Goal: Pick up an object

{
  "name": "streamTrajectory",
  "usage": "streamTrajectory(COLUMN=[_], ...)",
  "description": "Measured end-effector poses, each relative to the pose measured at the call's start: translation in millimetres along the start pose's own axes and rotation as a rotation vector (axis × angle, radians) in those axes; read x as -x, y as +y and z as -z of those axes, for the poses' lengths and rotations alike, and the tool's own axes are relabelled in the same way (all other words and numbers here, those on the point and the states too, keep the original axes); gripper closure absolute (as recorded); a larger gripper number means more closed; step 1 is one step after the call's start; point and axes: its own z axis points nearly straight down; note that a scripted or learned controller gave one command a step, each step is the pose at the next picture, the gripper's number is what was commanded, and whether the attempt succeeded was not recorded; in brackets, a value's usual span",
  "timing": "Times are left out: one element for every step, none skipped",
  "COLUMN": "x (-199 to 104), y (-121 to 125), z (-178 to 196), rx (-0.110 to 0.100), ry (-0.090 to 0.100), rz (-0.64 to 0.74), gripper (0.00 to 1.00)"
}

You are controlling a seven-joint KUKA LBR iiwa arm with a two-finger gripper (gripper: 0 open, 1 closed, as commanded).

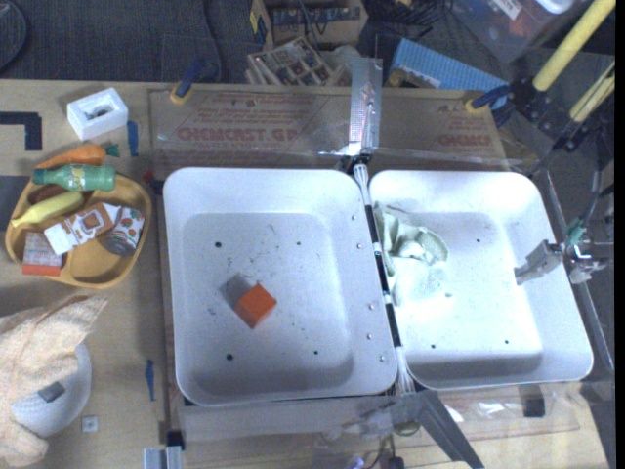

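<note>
In the camera view I look down on the worktop (88, 101) with the two white bins side by side. The left bin (195, 198) takes the middle of the frame. In it, a little left of its centre, lies an orange block (258, 305), and just beside it on the upper left is a small grey piece (235, 288), touching or nearly touching it; I cannot tell if the two are one thing.

The right bin (508, 198) has a pale crumpled cloth (410, 247) in its upper left part, close to the wall between the bins.

At the right edge of the frame, about the middle height, I see the end effector (547, 260) over the right rim of the right bin. It is small and partly blurred, so how far its parts stand apart I cannot tell. I see nothing held in it, and it is well apart from the orange block and from the cloth.

In the upper left part of the frame, a yellow bowl (117, 267) with toy food stands on the worktop.
</note>
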Motion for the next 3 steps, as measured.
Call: streamTrajectory(x=[-16, -91, -86], y=[18, 84, 164], z=[-49, -125, -148], rx=[0.001, 0.003, 0.019], ry=[0.0, -0.002, -0.006], rz=[-0.078, 0.228, 0.272], gripper=[0.0, 0.0, 0.0])
